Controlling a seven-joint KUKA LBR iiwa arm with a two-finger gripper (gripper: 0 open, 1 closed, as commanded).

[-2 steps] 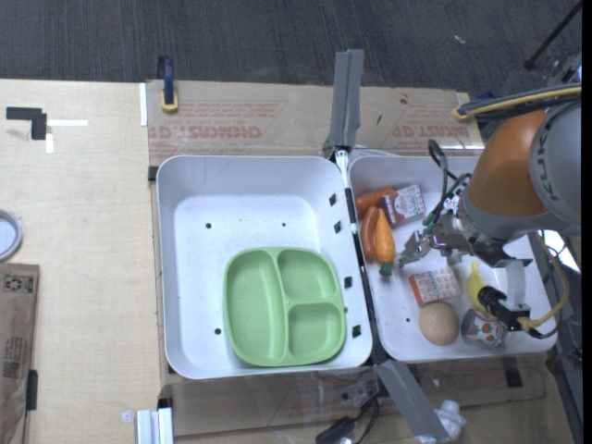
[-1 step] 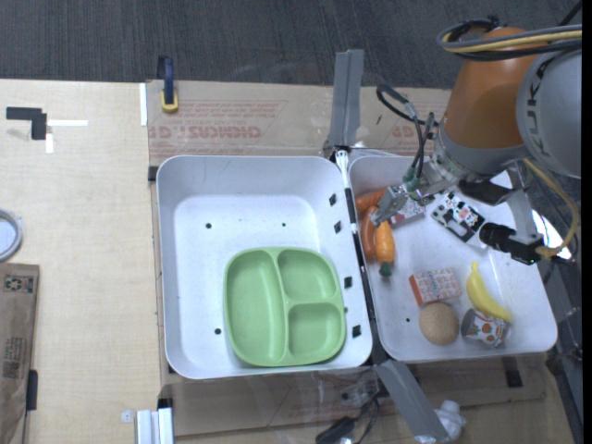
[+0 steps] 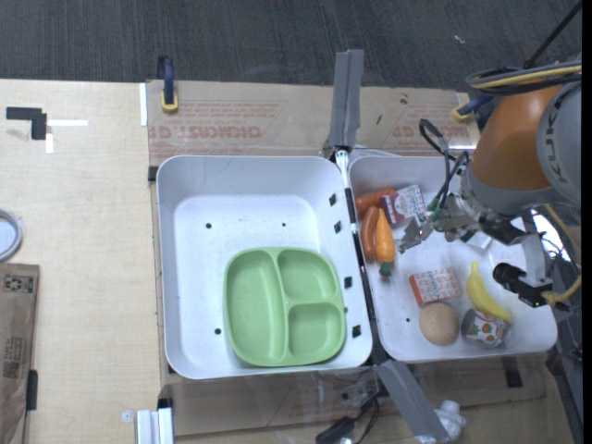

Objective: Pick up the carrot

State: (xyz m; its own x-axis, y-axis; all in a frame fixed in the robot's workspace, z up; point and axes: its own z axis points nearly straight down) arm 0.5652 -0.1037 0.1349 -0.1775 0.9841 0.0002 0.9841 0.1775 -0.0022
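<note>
A green plate (image 3: 285, 305) sat in the left bin (image 3: 185, 248). The carrot (image 3: 376, 236) lay by the left wall of the right bin (image 3: 398, 336), with a red packet (image 3: 403, 203) just behind it. The gripper (image 3: 413, 235) hung right beside the carrot; open or closed, I could not tell. A small box (image 3: 434, 286), brown ball (image 3: 438, 323), banana (image 3: 485, 293) and can (image 3: 484, 328) lay nearer the front.

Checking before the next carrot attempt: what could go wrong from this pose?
1. The carrot lies tight against the right bin's left wall, leaving little room on that side.
2. A red packet touches the carrot, so it could be caught or dragged along.
3. The gripper sits off to the carrot's right, so a straight descent may miss.
</note>
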